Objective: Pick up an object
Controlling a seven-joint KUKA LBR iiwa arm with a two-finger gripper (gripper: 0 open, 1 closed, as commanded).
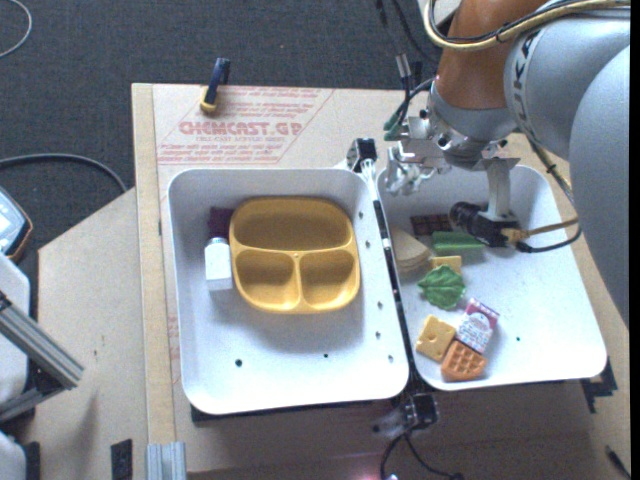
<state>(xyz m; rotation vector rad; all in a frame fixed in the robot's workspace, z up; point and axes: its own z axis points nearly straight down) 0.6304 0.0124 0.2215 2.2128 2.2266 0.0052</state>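
Toy foods lying loose in the right bin (545, 303), all to the right of the yellow tray (293, 253). Nearest the tray, a tan wooden wedge (408, 253). Further right of the tray, a crinkled green lettuce leaf (442, 286), with a small yellow block (446, 263) touching its upper edge. Above these, level with the tray's top rim, a dark brown chocolate square (430, 225) and a smooth green stick (458, 240) just beside it. Right of and below the tray, a holed cheese wedge (434, 338), an orange gridded waffle (462, 361) and a pink-and-white carton (478, 328), bunched together and touching.

Gripper (403, 176) above and to the right of the tray, near the far inner corner of the right bin, apart from the toy foods; open or closed, cannot tell.

Tray itself in the left bin (200, 368), divided into three wells. Touching the tray's left side, a white bottle (218, 263).
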